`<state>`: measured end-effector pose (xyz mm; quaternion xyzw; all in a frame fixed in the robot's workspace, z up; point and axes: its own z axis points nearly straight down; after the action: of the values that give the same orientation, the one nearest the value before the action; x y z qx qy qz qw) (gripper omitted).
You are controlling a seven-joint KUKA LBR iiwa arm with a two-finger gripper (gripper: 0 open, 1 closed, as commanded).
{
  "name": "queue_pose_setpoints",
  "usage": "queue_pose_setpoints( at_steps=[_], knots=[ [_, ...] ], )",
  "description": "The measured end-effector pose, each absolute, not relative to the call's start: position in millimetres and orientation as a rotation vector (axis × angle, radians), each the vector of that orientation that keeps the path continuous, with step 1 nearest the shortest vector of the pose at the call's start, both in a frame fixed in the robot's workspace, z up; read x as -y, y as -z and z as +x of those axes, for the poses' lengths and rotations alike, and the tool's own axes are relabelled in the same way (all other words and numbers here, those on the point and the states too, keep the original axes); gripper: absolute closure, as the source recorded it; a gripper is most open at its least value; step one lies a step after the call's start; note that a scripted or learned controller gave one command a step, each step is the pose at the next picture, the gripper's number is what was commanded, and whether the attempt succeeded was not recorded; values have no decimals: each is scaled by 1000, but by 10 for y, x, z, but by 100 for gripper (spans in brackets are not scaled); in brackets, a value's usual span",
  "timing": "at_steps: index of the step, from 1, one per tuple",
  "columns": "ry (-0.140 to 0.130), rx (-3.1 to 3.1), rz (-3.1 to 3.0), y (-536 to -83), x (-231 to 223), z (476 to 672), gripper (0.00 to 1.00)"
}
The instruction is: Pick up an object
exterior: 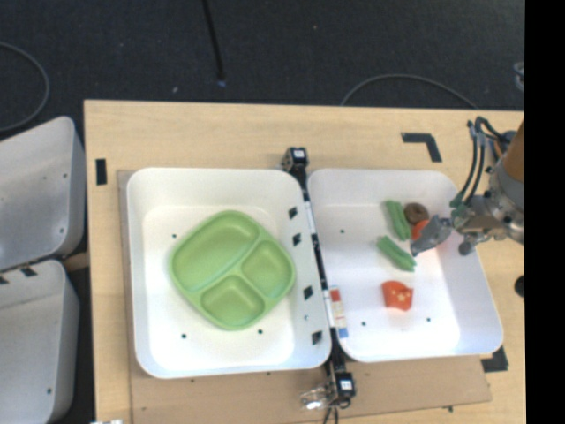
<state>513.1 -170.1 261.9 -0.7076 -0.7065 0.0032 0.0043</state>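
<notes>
While the grey arm (499, 203) reaches in from the right of the camera view, its hand (430, 233) hangs over the right bin (441, 338), low above the cluster of small things at that bin's upper middle. Whether the hand is open or closed I cannot tell, since the tip blurs into the items under it. A small red-orange piece (420, 230) shows right at the tip, touching or just under it, and I cannot tell if it is gripped. Just beside it lie a brown round object (415, 211) and an upper green pod (396, 219); a second green pod (396, 253) lies slantwise just below. A red object (397, 296) sits apart from these, nearer the bin's middle. The left bin (150, 343) holds a light green divided plate (231, 269) with three compartments, lying flat. Both bins rest side by side on the wooden worktop (203, 135).
</notes>
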Motion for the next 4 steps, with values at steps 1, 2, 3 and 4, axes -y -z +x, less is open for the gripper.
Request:
queue_pose_setpoints(
  at_steps=[1,2,3,4],
  knots=[
    [0,2224,-2220,-2678,1697,5153,0],
    [-5,2219,-2221,-2098,1707,5062,0],
    [-4,2214,-2225,-1602,1632,5111,0],
    [-5,2215,-2224,-1070,1641,5100,0]
  ],
)
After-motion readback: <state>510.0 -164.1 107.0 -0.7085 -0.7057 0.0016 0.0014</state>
